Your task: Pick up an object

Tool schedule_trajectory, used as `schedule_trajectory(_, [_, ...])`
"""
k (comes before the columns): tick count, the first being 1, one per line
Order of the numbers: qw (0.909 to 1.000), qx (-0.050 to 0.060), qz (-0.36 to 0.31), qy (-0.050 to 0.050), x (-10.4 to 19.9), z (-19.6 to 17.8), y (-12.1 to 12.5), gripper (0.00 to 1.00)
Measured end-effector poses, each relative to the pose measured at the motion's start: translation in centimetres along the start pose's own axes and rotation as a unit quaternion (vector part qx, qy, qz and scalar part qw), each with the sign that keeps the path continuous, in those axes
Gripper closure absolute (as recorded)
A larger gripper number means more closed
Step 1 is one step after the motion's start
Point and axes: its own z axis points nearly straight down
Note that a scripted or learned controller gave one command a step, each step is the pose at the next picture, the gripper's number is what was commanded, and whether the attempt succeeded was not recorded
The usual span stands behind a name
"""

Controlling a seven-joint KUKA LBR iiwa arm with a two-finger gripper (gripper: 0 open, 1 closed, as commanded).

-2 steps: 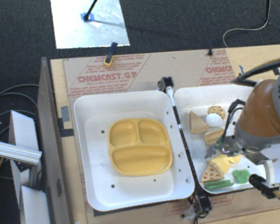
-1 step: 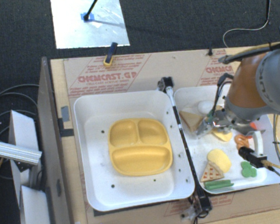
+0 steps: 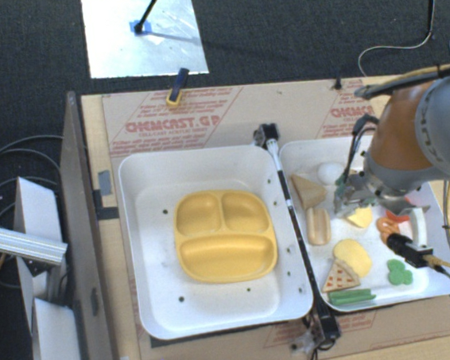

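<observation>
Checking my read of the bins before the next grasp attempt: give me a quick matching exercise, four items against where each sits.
Items:
1. yellow divided tray
2. green bean
3. pizza slice
4. gripper

Places:
A. near front edge of the right bin
B. left bin
C. above the pale yellow piece, right bin
D. just behind the green bean

Pairs: 1-B, 2-A, 3-D, 4-C

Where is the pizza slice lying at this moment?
The pizza slice lies in the right bin, near its front edge, just below the yellow round piece and just above the green stick.
</observation>
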Motion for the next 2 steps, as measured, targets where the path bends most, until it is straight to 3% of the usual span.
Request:
schedule_trajectory(1, [1.0, 0.004, 0.005, -0.001, -8.43, -8.15, -2.62, 1.0])
schedule_trajectory(2, [1.0, 0.006, 0.001, 0.001, -7.84, -7.67, -2.5, 0.0])
